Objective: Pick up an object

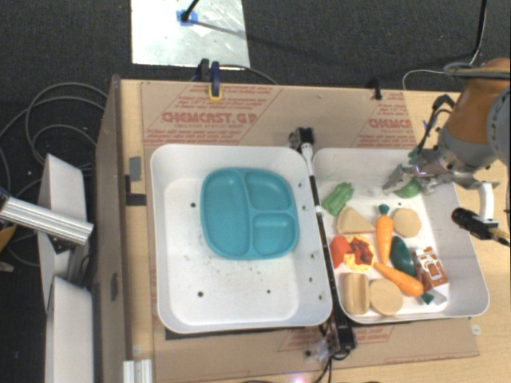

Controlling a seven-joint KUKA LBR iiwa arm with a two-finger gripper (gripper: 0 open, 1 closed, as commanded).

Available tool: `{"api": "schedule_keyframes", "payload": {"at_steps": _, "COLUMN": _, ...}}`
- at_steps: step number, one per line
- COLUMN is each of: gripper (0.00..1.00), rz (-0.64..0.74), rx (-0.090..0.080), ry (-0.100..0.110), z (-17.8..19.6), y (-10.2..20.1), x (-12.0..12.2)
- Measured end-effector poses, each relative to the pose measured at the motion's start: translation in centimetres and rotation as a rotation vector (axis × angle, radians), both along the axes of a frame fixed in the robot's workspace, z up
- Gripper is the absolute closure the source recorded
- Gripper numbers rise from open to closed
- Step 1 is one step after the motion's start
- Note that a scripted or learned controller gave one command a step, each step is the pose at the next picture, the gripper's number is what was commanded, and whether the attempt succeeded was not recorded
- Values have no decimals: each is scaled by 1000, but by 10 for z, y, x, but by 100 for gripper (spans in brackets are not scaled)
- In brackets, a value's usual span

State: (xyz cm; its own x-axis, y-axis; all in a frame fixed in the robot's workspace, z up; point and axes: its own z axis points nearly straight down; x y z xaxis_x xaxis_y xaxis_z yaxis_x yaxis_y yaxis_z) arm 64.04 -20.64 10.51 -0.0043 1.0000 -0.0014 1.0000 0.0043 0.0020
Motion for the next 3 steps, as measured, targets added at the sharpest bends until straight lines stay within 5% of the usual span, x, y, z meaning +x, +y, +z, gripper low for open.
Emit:
{"api": "schedule_keyframes", "payload": {"at_steps": 2, "gripper": 0, "rz": -5, "rx": -7, "ry": -2, "z": -20, "y": 67, "x": -95}}
{"api": "schedule_keyframes", "payload": {"at_steps": 3, "gripper": 100, "rz": -2, "rx": -1, "ry": -4, "z": -9, "y": 69, "x": -92}}
